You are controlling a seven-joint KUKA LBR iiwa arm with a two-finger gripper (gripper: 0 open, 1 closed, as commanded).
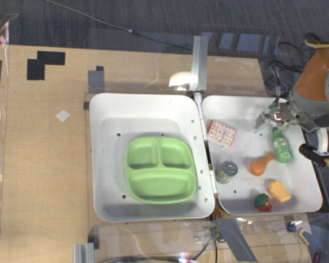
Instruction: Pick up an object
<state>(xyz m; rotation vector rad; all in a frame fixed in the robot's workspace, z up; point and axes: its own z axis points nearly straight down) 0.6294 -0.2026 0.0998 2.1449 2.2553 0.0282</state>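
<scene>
My gripper hangs over the far right part of the right bin, just above the cap end of a green bottle that lies in the bin. The bottle lies on the bin floor and is not lifted. Also in that bin are a patterned red-and-white packet, a small grey can, an orange pear-shaped toy, a yellow toy and a red-and-green strawberry-like toy.
The left bin holds a green divided plate. A metal divider post stands between the bins at the back. The arm's orange band and grey body crowd the right bin's right side.
</scene>
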